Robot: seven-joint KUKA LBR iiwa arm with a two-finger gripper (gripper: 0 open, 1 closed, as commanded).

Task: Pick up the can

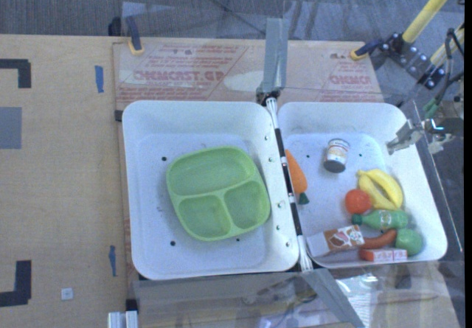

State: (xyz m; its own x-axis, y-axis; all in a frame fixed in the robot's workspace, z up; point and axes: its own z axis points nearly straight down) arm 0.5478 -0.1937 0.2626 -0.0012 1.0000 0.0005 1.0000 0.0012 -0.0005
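Camera view, looking down at a slant on a table (59, 172) with two white bins side by side. Left bin (147, 245): holding a green plate (217, 192) with three sections, set a little askew near the middle. Right bin (310, 124): holding the can (336, 155) in the upper middle, apparently upright with its pale top showing (label too small to read), standing alone and apart from everything else. Just below and to the right of the can, a banana (381, 186); touching it on the lower left, a red tomato (358, 201). Lower still, a green bottle (383, 219) lying on its side, and a small carton (343, 238) near the bin's front wall. Along the bin's left wall, by the seam between the bins, a carrot (296, 174). At the right bin's upper right rim, the hand (407, 138), well to the right of the can and not touching it; open or closed, cannot tell at this size.
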